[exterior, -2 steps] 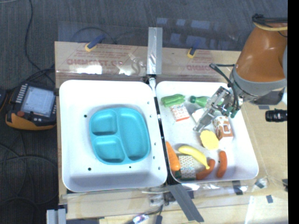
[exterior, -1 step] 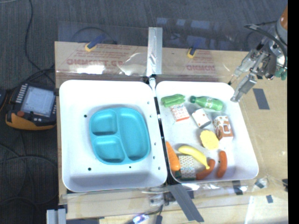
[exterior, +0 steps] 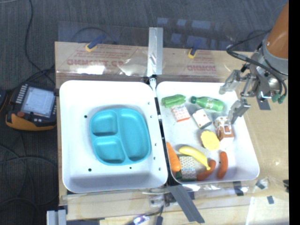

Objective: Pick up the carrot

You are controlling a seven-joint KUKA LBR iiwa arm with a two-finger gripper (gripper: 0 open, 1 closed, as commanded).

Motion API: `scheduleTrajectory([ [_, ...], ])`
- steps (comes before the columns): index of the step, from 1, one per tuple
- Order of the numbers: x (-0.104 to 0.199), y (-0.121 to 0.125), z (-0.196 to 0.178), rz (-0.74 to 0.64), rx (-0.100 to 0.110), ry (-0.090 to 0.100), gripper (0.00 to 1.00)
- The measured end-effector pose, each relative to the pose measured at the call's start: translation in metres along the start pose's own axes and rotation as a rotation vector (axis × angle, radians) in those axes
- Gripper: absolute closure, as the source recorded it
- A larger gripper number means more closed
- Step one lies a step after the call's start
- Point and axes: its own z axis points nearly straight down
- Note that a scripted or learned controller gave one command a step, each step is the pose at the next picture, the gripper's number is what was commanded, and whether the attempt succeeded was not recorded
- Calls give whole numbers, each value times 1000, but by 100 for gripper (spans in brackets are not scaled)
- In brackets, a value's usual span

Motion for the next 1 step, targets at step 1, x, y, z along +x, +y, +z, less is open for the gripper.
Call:
scheduleTrajectory([
  [1, -16, -13, -19, 123, 0, -2, 0],
])
